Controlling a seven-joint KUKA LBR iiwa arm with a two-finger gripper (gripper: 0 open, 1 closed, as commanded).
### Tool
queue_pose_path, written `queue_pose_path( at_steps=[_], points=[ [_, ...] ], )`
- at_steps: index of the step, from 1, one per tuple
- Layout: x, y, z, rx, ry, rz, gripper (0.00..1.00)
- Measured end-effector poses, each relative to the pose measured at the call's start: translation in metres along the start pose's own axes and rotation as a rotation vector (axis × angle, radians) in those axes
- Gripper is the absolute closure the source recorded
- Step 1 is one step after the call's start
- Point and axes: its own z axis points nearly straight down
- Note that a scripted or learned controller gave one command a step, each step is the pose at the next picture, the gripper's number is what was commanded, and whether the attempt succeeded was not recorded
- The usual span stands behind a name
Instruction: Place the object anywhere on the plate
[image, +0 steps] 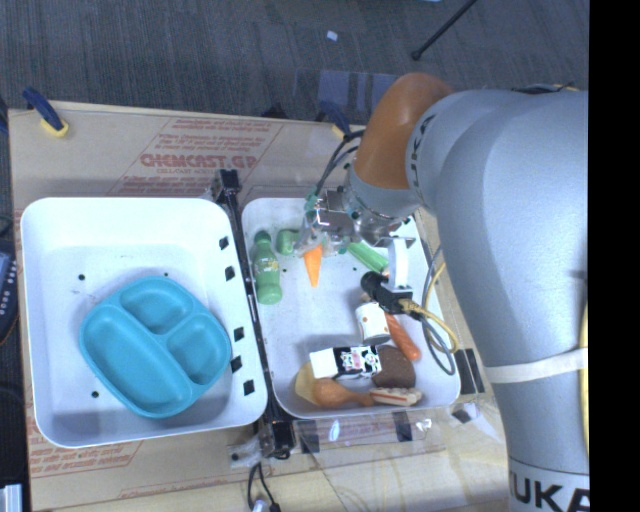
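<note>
The grey arm (500, 250) looms over the right bin (290, 385), its gripper (320, 228) clamped on the orange carrot (313, 264), which hangs point-down just below the fingers. The blue plate (155, 345) lies well apart in the left bin (60, 230).

The grey arm (500, 240) reaches in from the right (its bulk covering much of that side), bending downward at the orange band (400, 130) above the wrist. The gripper (322, 232) hangs low at the upper end of the right bin, pointing down.
</note>
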Motion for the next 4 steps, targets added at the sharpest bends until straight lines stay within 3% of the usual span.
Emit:
queue_pose_path(
  at_steps=[1, 2, 3, 4],
  points=[
    [0.033, -0.006, -0.05, -0.004, -0.003, 0.128, 1.0],
    [0.032, -0.007, -0.049, -0.002, -0.003, 0.129, 0.0],
    [-0.023, -0.008, -0.044, 0.0, -0.003, -0.239, 0.0],
    [-0.015, -0.045, 0.049, -0.012, -0.016, -0.357, 0.0]
  ],
)
